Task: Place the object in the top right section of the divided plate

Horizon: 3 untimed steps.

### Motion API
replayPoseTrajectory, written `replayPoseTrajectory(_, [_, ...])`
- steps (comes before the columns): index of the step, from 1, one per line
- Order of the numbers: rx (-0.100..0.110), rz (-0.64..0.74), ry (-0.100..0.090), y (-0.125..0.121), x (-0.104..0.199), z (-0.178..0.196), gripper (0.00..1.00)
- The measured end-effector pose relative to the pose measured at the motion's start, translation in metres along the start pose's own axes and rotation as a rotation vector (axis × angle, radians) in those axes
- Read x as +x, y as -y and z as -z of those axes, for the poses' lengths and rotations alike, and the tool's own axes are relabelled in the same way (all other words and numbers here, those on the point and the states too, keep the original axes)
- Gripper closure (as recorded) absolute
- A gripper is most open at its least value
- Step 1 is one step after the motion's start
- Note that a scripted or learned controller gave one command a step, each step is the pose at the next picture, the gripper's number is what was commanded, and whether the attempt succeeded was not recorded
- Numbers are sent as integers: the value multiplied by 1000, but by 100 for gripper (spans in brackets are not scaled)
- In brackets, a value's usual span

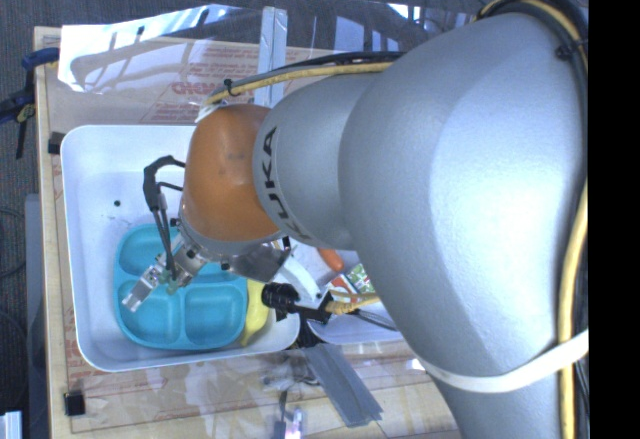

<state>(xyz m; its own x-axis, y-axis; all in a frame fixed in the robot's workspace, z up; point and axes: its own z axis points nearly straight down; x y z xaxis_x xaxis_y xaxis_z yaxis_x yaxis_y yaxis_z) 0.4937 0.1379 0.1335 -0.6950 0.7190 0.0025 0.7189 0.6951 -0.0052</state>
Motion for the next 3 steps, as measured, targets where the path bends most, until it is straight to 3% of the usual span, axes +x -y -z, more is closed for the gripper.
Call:
replayPoseTrajectory(1, [-2,116,0,27,-2,-43,0])
replayPoseTrajectory(2, [8,269,15,-47,22,-42,0])
replayPoseTrajectory(3, [-6,-26,4,35,-112,59,0])
